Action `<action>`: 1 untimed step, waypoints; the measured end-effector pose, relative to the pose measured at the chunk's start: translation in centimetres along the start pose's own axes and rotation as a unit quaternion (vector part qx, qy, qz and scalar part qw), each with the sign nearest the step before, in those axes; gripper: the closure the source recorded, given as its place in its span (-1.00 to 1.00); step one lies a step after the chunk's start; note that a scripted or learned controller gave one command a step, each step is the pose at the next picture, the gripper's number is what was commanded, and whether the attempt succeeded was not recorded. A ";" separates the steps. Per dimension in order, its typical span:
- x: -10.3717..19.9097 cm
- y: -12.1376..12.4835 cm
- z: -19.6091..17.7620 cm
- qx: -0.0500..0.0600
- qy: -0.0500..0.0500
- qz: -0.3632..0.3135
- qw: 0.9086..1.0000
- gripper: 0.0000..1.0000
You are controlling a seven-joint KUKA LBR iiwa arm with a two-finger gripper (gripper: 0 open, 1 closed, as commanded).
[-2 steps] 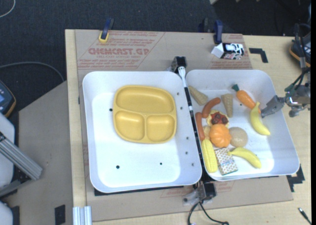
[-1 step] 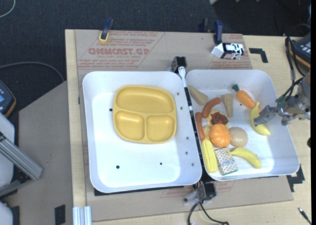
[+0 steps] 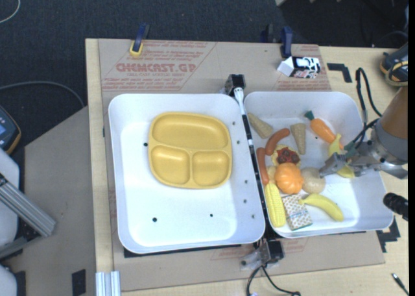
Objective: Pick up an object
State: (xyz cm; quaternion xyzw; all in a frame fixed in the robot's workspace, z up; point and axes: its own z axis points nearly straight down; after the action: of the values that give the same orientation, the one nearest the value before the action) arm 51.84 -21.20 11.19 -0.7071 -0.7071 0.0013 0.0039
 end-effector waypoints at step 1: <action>-0.1 0.4 2.3 -0.008 -0.003 0.001 1.000 -1.00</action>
State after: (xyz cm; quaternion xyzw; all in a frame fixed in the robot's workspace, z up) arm 52.21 -21.33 8.90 -0.7075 -0.7067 -0.0022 -0.0038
